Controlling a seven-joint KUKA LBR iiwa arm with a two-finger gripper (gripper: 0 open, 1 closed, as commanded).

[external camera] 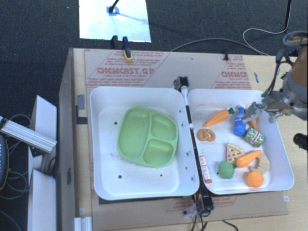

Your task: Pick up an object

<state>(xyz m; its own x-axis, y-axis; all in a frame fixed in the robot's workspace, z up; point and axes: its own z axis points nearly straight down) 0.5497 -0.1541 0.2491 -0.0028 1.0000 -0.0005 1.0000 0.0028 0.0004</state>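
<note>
The right bin [284, 163] holds several toy foods. Among them are a carrot [220, 117], a blue bottle [239, 125], a pretzel [207, 135], a green-and-white can [253, 137], a waffle wedge [234, 152], a second carrot [249, 158], a green ball [225, 170] and an orange [254, 178]. My gripper [253, 111] hangs over the bin's upper right part, just above and right of the blue bottle and above the can. Nothing is visibly held.
The left bin [103, 129] holds a green divided plate [148, 136]. A black-and-white rod [188, 114] lies along the seam between the bins. The arm's wrist [293, 93] stands over the right bin's far right edge. A cable [274, 32] runs behind it.
</note>
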